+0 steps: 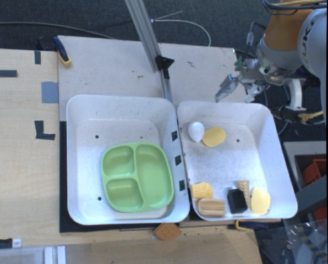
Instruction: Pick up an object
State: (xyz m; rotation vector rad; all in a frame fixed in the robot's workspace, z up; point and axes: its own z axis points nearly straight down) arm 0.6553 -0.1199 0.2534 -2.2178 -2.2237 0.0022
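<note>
waffle piece [167, 231] on bench, partly hidden | pincer [236, 91] blurred

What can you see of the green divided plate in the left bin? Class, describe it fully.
The green divided plate is a pale lime tray, seemingly plastic, with rounded corners and three compartments: two smaller ones at the left side, one long one at the right. It lies flat, right way up, on the floor of the left bin, towards the near right corner, slightly rotated. Its compartments hold nothing visible. It sits close to the bin's right wall.
</note>
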